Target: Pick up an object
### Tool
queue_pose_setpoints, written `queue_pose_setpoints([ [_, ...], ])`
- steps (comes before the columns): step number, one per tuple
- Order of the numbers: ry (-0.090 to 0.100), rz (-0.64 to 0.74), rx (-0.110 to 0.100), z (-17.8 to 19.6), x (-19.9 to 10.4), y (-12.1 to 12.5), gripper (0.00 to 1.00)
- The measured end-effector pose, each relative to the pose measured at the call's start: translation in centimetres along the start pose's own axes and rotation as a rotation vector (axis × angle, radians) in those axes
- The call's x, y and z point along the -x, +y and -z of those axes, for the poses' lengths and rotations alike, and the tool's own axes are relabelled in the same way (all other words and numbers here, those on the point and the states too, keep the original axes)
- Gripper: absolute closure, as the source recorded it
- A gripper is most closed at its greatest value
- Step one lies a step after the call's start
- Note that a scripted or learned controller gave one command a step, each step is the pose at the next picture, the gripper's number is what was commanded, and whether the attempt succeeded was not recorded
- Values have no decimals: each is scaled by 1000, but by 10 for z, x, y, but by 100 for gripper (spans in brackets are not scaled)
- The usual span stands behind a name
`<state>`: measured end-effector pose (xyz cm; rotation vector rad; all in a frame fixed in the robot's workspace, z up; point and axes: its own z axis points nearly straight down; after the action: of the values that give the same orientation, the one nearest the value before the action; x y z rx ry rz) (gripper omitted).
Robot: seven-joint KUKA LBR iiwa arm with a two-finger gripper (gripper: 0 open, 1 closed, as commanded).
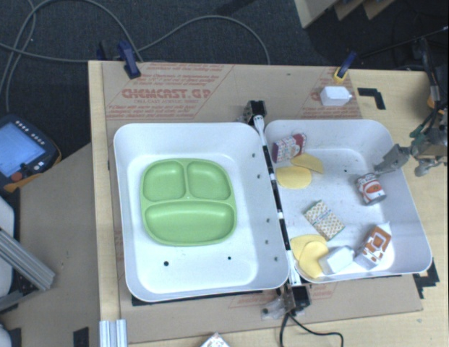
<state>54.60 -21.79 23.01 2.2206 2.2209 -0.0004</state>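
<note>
The two-finger metal gripper (406, 157), jaws apart and holding nothing, hangs over the right white plastic bin's (419, 226) far right rim, just beside the small red-and-white carton (370, 188), which could skid against the sloping wall if nudged.

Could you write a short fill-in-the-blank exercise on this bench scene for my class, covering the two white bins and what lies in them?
1. The green plastic divided plate lies in the ____ shallow white bin.
2. The green divided plate has ____ compartments.
3. The checkered packet lies in the ____ shallow white bin, as does the small red-and-white can.
4. The robot's gripper reaches in over that bin's ____ edge.

Missing words: left; three; right; right
</note>
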Motion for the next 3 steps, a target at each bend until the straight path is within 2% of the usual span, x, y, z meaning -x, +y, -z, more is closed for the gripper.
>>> queue_pose_setpoints([
  [1,5,2,-4,-126,4,41,0],
  [2,7,4,-1,-145,-2,34,0],
  [3,3,3,0,-135,0,34,100],
])
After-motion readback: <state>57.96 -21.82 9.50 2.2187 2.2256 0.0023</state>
